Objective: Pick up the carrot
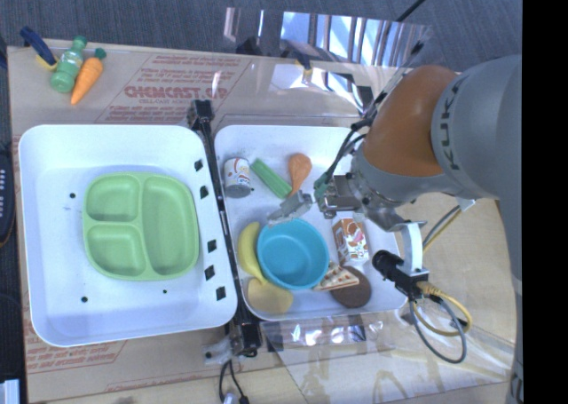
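Brown counter [169, 96] carries two white bins. Carrot [86, 79] lies outside them, at far-left corner of counter, just beside a green bottle [67, 66]. Left bin [44, 216] holds a green divided plate [142, 225]. End effector [311, 201] hangs over right bin [266, 140], near blue bowl [293, 254] w/ banana [248, 249] beside; open or closed, cannot tell.

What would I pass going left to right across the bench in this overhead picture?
Green bottle → carrot → green divided plate → small can → blue bowl → the arm's orange band.
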### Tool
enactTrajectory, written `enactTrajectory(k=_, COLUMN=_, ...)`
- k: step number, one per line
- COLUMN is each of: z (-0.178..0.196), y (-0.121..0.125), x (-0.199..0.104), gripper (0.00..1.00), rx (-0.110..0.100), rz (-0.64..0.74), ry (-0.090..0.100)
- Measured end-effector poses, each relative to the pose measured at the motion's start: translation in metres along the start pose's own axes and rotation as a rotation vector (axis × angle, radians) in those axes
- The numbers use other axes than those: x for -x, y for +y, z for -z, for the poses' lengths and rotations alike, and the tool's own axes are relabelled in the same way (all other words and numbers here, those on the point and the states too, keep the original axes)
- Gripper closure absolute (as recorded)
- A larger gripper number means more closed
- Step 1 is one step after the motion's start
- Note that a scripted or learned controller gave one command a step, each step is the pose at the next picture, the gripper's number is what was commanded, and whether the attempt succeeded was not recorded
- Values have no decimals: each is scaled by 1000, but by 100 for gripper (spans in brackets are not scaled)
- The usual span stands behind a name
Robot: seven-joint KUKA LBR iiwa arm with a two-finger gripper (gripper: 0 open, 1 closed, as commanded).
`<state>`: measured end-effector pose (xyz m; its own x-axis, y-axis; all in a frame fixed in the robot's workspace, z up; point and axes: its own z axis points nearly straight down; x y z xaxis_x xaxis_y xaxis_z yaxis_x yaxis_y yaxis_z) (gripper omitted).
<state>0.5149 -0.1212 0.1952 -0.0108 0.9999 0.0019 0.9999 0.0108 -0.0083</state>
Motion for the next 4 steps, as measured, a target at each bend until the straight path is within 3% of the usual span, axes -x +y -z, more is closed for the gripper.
enactTrajectory(k=1, z=-108, y=45, x=59, gripper=0, rx=-4, rz=103, ry=-1)
enactTrajectory(k=2, z=-102, y=92, x=35, gripper=0, rx=3, rz=89, ry=-3)
enactTrajectory(k=3, z=-92, y=91, x=35, gripper=100, rx=-2, rz=94, ry=-3)
enactTrajectory(k=4, z=1, y=103, x=-41, gripper=100, rx=7, rz=-96, ry=-3)
